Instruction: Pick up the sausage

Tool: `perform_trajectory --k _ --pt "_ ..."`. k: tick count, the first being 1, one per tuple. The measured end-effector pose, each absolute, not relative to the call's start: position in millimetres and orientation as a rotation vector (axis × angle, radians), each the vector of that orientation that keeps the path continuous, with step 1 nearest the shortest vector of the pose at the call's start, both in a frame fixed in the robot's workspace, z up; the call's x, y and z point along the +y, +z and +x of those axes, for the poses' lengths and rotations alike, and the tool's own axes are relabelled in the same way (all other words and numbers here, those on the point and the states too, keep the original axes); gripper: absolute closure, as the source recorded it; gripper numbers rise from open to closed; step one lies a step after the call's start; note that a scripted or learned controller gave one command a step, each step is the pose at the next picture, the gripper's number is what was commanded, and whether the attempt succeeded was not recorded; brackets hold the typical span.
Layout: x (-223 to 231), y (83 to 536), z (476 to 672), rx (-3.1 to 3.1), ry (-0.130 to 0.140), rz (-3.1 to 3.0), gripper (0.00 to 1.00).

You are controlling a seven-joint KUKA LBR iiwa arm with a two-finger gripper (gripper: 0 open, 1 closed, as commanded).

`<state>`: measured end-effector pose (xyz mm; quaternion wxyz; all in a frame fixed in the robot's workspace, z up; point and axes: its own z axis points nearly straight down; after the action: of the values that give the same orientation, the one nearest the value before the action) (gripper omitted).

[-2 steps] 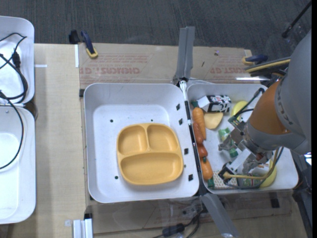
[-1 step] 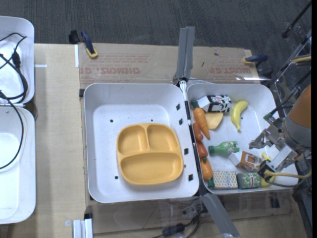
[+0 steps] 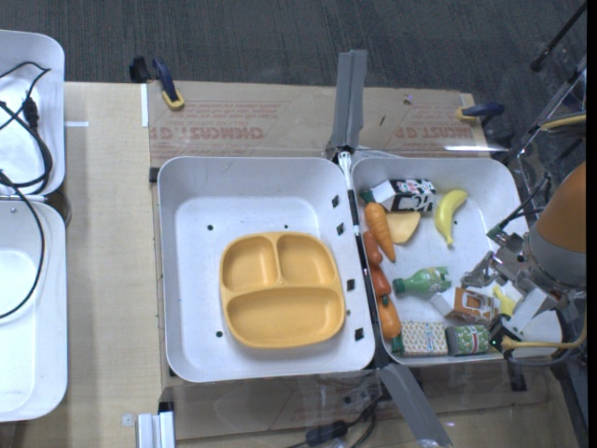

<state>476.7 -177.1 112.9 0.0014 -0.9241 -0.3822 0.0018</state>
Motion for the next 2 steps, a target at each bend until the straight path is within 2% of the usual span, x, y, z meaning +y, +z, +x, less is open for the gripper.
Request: perform_trajectory --k 1,2 --pt "-192 186 477.6 -1.131 0.005 -2.930 0.00" --pt "-116 108 480.1 -1.385 -0.012 -2.838 0.00"
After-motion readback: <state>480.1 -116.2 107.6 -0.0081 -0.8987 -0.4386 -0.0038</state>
